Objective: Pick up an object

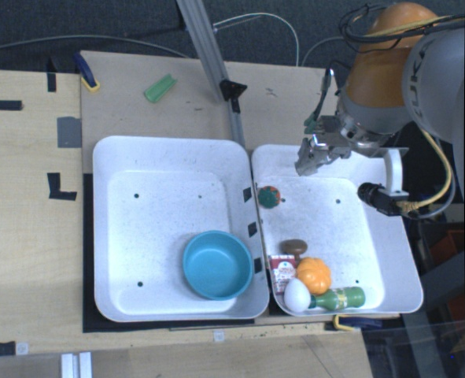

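My gripper [309, 164] hangs over the far left part of the right bin [350, 203], with nothing visible between its fingers. A small green and red ball [270, 197] lies below and left of it, close to the bin's left wall. At the near end of the right bin lie a brown lump [293, 247], an orange [313, 275], a white egg [297, 296], a green bottle [341, 298] and a small red and white carton [282, 272]. A blue bowl [217, 264] sits in the left bin [138, 211].
A grey pole [204, 42] slants across the bench toward the bins' divide. A green block [160, 88] and a blue and yellow clip [86, 72] lie on the bench behind the left bin. Cables run along the back.
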Robot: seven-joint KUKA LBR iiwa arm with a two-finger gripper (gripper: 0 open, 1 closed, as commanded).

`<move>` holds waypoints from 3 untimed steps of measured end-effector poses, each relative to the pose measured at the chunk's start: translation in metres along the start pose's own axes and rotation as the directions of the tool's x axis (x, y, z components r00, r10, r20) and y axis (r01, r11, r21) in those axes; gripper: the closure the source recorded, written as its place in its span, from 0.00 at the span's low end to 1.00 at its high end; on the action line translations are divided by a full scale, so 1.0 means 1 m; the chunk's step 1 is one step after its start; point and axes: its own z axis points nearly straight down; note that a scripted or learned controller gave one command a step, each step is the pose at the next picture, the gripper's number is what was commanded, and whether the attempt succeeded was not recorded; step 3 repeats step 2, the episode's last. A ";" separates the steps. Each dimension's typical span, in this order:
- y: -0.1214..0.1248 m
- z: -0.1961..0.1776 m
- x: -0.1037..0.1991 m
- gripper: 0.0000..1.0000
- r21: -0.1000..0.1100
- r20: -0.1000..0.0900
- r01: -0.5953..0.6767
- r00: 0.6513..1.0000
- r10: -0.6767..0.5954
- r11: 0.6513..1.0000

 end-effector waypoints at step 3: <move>-0.019 -0.010 0.109 1.00 0.001 0.000 0.001 1.000 -0.001 1.000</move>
